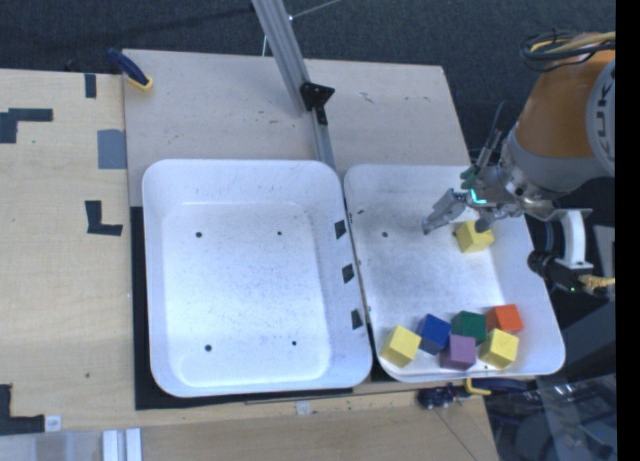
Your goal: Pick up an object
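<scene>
Yellow block (474, 238) near right bin's (400, 279) far edge; end effector (447, 211) beside.

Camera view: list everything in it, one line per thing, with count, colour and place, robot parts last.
Bins: 2, white, side by side on the bench; left bin, right bin.
Yellow blocks: 3; one beside the gripper, two at the right bin's near edge.
Blue block: 1, near-edge cluster.
Green block: 1, same cluster.
Purple block: 1, same cluster.
Orange block: 1, same cluster.
Metal pole: 1, grey, slanting over the bench.
Arm: 1, grey with orange band, right.
Gripper: 1, over the right bin.
</scene>
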`<action>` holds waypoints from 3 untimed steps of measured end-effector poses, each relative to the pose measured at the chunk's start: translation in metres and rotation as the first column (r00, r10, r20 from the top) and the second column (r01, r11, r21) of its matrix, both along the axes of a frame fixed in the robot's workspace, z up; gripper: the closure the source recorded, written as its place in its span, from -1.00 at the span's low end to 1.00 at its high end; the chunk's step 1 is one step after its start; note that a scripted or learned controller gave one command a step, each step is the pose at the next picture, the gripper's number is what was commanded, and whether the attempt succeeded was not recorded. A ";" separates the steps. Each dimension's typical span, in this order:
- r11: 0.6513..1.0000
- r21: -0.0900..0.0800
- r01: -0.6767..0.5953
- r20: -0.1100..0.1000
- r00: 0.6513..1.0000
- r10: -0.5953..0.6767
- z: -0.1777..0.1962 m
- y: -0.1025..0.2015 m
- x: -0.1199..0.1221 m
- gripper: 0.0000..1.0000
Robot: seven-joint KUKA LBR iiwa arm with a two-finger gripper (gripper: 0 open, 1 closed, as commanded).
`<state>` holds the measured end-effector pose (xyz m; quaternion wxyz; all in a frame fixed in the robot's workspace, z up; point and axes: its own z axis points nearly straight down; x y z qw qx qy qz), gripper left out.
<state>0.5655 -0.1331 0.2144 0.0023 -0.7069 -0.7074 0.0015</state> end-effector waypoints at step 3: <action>1.000 0.000 0.000 -0.003 1.000 0.000 -0.108 0.003 0.000 -1.00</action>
